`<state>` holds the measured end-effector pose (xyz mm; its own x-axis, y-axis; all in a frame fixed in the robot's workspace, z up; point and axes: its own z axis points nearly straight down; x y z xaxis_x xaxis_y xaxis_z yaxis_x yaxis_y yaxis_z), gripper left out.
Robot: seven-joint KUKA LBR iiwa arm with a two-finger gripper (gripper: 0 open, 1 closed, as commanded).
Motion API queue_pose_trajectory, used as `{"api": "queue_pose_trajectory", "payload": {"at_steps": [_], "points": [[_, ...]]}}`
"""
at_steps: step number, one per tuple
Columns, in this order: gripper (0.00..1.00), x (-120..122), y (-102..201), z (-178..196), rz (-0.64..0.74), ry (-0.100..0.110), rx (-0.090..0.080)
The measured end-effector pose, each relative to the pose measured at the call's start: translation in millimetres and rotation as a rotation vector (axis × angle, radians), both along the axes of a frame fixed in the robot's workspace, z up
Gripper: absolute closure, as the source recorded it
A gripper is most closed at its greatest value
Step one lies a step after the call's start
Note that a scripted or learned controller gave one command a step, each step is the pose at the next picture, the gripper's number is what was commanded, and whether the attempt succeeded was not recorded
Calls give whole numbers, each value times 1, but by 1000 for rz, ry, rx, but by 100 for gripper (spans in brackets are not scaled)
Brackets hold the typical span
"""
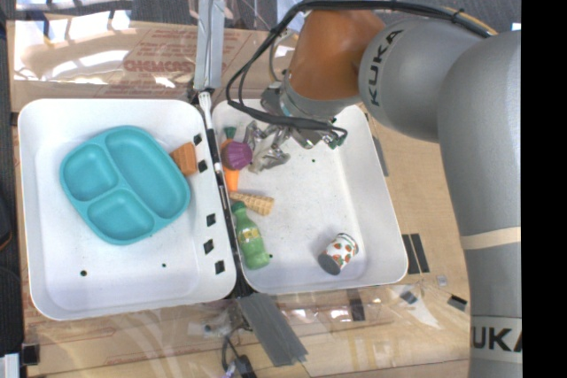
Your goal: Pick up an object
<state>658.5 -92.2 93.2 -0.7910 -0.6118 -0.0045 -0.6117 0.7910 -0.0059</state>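
My gripper (pixel 266 150) hangs low in the right bin (pixel 372 217), at its upper left, under the orange wrist band. Its metal fingers point toward a purple round object (pixel 236 155) just to their left; nothing shows between them. Below that lie a small orange piece (pixel 232 180) and a tan cone-shaped piece (pixel 255 204). A green bottle (pixel 250 241) lies along the bin's left wall. A small patterned cup (pixel 338 252) rests on its side near the front right.
The left bin (pixel 53 270) holds a teal divided plate (pixel 124 183) and an orange-brown block (pixel 184 158) by the divider. A metal divider (pixel 213 190) runs between the bins. Cardboard lies behind the bins.
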Motion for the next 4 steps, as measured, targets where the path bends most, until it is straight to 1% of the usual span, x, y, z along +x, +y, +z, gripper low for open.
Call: {"api": "queue_pose_trajectory", "payload": {"at_steps": [2,3,4], "points": [[100,0,-4,-1,191,0,1],[100,2,-2,9,194,-7,0],[100,1,8,194,-16,-3,1]]}}
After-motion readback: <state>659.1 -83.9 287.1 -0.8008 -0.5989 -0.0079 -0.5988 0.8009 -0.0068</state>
